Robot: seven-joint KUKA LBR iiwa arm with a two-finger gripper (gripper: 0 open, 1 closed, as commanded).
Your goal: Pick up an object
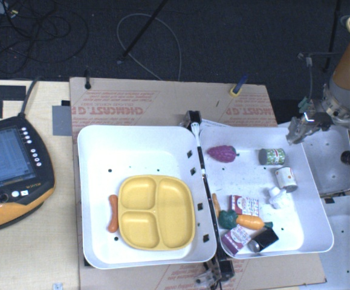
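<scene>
Cardboard-covered counter (pixel 138 104) with two white bins, toy carrot (pixel 250 222) low in the right bin (pixel 320 222), yellow divided plate (pixel 156 212) in the left bin (pixel 132 144), green can (pixel 272 156) farther up, gripper (pixel 297 130) at right bin's upper edge, grip state unclear.

Plastic, card and metal around the pincer

Left of the metallic gripper (pixel 297 132): glossy white plastic bins (pixel 102 144), a matt yellow plastic tray (pixel 156 213), rough brown cardboard (pixel 162 101) beneath.

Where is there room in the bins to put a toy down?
Left bin: bare floor above the yellow plate. Right bin: a bare patch between the purple toy, the can and the carton. Its front corner, around the carrot, is crowded.
</scene>
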